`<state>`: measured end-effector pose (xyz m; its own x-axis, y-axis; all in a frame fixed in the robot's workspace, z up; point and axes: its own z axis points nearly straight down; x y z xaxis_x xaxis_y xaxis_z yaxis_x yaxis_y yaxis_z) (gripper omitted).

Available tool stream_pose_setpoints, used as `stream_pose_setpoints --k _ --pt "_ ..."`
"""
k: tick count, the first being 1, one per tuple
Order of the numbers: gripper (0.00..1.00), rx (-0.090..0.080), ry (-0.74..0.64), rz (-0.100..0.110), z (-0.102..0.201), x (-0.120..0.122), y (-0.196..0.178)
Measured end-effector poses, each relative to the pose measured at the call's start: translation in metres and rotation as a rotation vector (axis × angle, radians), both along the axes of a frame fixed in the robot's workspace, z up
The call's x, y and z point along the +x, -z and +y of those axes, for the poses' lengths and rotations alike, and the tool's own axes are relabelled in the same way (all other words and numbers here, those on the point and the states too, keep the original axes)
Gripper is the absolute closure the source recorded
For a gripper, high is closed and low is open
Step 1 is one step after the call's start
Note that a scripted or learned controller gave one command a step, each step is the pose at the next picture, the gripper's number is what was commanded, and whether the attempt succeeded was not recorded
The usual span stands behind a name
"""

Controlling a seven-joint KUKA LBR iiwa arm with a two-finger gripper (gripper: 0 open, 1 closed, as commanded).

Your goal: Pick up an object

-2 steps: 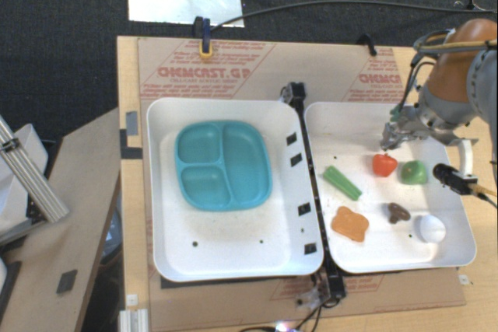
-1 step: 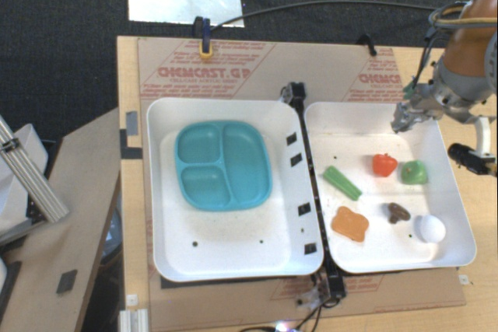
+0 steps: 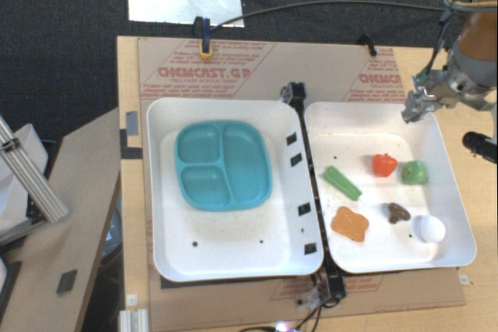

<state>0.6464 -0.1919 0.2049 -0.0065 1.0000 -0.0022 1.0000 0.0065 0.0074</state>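
1. Near edge of the right white bin (image 3: 459,245): a white round cap (image 3: 429,228) at the near right corner, a small brown lump (image 3: 398,212), and an orange wedge-shaped block (image 3: 349,224).
2. Mid-bin: a green stick (image 3: 341,183), long axis running diagonally; a red pepper-shaped toy (image 3: 384,165); a green rounded toy (image 3: 414,172).
3. Far right corner: the gripper (image 3: 414,106) hovers above the rim, carrying nothing; finger state cannot be told. Judged nearest candidates: red and green toys, lying nearward of it.
4. Left white bin (image 3: 167,245): a teal divided plastic tray (image 3: 223,165).

Two white bins sit side by side: the left bin (image 3: 167,245) carries a teal divided plate (image 3: 223,165) at its centre. In the right bin (image 3: 358,124), a red piece (image 3: 384,165) and a green lump (image 3: 414,172) lie toward 3 o'clock, a green stick (image 3: 341,183) near centre, with an orange piece (image 3: 349,224), a brown bit (image 3: 398,212) and a white ball (image 3: 429,228) toward 5 o'clock.
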Motion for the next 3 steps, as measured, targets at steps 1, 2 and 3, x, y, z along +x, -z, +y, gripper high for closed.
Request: stream_pose_setpoints --k 1,2,3 --pt "1.00 0.001 0.000 0.002 0.000 0.001 -0.024" --pt "1.00 0.003 -0.002 0.005 0.047 -0.010 -0.034" --pt "1.00 0.003 -0.002 0.005 0.091 -0.020 -0.039"
